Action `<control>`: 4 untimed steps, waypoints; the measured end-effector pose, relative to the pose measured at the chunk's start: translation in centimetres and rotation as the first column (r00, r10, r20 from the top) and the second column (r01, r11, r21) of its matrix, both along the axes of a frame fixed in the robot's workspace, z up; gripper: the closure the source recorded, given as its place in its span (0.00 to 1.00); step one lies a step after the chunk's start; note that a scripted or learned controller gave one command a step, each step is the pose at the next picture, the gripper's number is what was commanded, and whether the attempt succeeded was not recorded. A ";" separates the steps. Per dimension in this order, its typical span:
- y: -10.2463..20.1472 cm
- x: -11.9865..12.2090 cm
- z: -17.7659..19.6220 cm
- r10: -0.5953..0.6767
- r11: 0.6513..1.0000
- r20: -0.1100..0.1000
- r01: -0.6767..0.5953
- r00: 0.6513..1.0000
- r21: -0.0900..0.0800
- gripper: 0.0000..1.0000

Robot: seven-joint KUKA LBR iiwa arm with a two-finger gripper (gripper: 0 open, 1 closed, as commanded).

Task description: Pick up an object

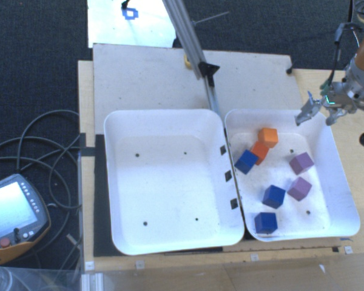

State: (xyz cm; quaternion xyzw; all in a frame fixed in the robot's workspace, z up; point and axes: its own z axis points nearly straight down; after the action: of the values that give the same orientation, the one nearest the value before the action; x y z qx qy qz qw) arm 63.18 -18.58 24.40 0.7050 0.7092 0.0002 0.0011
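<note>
at the near edge of the desk (pixel 170 270) sit the two white bins side by side. the left bin (pixel 118 235) has only small dark dots on its floor. the right bin (pixel 343 214) holds all the blocks: nearest its front edge lies a blue cube (pixel 266 222), just behind it a second blue cube (pixel 273 196), and beside that, toward the bin's right wall, a purple cube (pixel 299 188). a second purple cube (pixel 301 162) sits a little farther back, close to the first. toward the bin's left wall a third blue cube (pixel 246 161) touches a red-orange block (pixel 260 152), which is partly covered by an orange cube (pixel 268 137) resting against or on it (which of the two is hard to tell).

over the far right corner of the right bin hovers the end effector (pixel 318 111), its two grey fingers spread apart with nothing between them, well apart from every block. the arm (pixel 361 71) behind it is cut off by the picture's right edge.

off the desk's left side, a teach pendant (pixel 12 217) lies on the dark floor among looping cables (pixel 48 144). a slanted metal pole (pixel 185 26) crosses the desk's far edge.
</note>
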 end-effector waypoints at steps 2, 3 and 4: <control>-0.7 0.7 -11.3 -0.003 1.000 -0.002 0.003 1.000 0.001 0.00; -0.9 1.2 -12.8 -0.004 1.000 0.017 0.004 1.000 -0.006 0.00; -0.8 0.9 -12.4 -0.001 1.000 0.007 0.001 1.000 -0.002 1.00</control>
State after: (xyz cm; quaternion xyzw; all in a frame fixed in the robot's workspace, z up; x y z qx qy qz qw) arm 64.12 -19.33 12.02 0.7053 0.7089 0.0017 0.0043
